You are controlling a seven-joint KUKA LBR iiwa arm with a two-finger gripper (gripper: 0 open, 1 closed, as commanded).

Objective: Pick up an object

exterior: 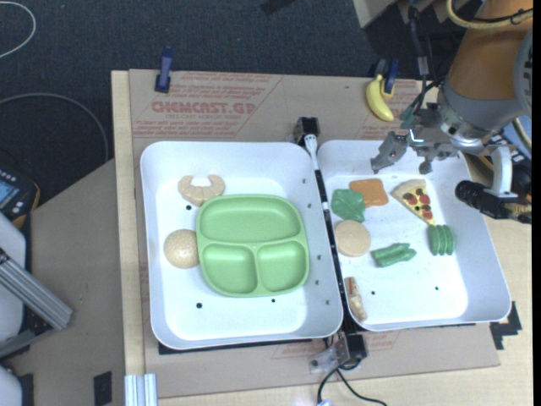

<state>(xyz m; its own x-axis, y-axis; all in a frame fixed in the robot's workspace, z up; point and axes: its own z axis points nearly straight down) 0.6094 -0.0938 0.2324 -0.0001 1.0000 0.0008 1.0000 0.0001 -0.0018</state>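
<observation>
Still the approach step, judging by the layout; nothing lifted yet. Gripper point(406, 152) hovered over the far edge of the right bin point(473, 299), fingers spread apart with nothing between them; arm point(486, 53) reached in from the right, wrist tilted down toward the bin. Nearest candidates: orange slab point(369, 191) and pizza slice point(416, 199) just below the fingers, green leafy piece point(347, 203) beside them. Next called for: descent onto one item, then closing squarely around it.
</observation>
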